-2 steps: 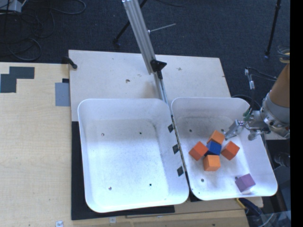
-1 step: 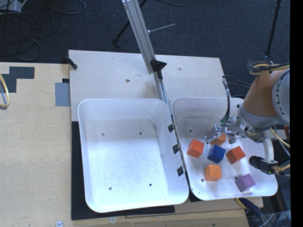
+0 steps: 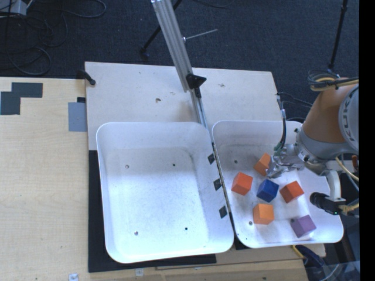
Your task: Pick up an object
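Note:
The right bin (image 3: 234, 134) holds several small blocks. An orange block (image 3: 262, 164) lies just left of my gripper (image 3: 279, 166), which hangs low over the bin's middle. Just below the gripper sits a blue block (image 3: 268, 190). A red-orange block (image 3: 242, 183) lies to the blue one's left and another red-orange block (image 3: 292, 191) to its right. Nearer the front are an orange block (image 3: 263, 213) and a purple block (image 3: 303, 225). The gripper's body hides its tips, and I see no block lifted off the bin floor.
The left bin (image 3: 117, 157) stands beside the right one, their walls meeting at a ridge with black clips (image 3: 218, 184). A slanted aluminium rail (image 3: 176, 45) rises behind the bins. The arm's orange band (image 3: 322, 116) looms over the right bin's far right corner.

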`<state>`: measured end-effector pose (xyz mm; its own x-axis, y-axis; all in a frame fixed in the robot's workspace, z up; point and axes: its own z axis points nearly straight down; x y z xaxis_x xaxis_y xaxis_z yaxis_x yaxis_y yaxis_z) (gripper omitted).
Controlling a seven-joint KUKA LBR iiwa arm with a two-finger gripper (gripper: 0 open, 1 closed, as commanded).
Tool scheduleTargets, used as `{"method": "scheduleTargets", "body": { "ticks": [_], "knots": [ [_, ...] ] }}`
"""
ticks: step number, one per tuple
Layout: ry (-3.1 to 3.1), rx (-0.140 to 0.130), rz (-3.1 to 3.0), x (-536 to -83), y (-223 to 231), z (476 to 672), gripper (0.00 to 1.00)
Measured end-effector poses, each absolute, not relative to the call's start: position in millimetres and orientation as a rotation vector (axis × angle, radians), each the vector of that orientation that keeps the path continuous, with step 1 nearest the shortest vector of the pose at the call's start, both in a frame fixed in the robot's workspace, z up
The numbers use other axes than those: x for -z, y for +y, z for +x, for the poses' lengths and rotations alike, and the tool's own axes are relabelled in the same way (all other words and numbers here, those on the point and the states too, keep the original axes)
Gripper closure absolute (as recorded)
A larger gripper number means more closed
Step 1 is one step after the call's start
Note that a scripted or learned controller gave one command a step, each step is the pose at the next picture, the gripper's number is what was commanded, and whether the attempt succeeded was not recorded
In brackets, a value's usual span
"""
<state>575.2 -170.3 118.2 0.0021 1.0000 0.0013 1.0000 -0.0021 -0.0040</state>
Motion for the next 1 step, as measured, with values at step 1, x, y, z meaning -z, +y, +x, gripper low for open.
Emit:
{"method": "scheduleTargets", "body": {
  "ticks": [1],
  "knots": [
    [-2.216, -0.004, -2.221, -117.7, -170.4, 575.1, 0.0]
  ]
}}
